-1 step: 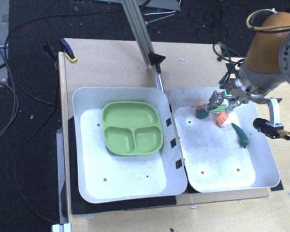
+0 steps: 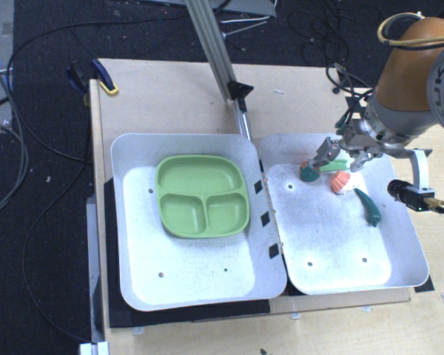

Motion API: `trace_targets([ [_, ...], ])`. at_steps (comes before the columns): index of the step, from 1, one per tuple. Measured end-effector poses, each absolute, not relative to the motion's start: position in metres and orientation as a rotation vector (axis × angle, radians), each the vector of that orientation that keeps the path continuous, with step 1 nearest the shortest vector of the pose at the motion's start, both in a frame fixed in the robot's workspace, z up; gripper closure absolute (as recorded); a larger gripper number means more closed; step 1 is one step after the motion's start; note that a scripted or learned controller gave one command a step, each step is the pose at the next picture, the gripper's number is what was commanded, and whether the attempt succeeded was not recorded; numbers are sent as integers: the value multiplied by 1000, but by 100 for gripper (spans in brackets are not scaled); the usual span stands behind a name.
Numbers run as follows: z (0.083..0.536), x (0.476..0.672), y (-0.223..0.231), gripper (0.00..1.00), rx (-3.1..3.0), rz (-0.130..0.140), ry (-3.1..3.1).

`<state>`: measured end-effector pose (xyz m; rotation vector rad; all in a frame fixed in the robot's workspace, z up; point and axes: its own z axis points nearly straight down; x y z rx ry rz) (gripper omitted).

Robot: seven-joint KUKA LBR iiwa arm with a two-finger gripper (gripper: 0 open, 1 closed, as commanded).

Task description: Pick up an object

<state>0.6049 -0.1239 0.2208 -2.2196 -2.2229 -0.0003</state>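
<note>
Down low over the far part of the right bin point(image 2: 399, 265): the gripper point(image 2: 339, 156), fingers too blurred and crowded to tell whether spread or closed, or whether anything sits between them. Just beside and partly beneath it, three small toys close together: one teal round-ended piece point(image 2: 308, 173) with a pale green strip point(image 2: 331, 166) running toward the fingers, one orange-and-white piece point(image 2: 341, 183) just nearer, one dark green curved pod point(image 2: 369, 206) a little apart toward the bin's right. In the left bin point(image 2: 133, 272), one light green three-compartment plate point(image 2: 203, 196), upright, well apart from the arm.
</note>
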Motion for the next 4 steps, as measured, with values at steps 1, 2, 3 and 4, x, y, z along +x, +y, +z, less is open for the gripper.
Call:
trace_targets([
  [1,175,608,-130,0,-2221,5,-2218],
  [2,130,612,-132,0,-2220,4,-2219],
  [3,91,612,-132,0,-2223,1,-2222],
  [4,104,613,-132,100,-2225,-2,-2224],
])
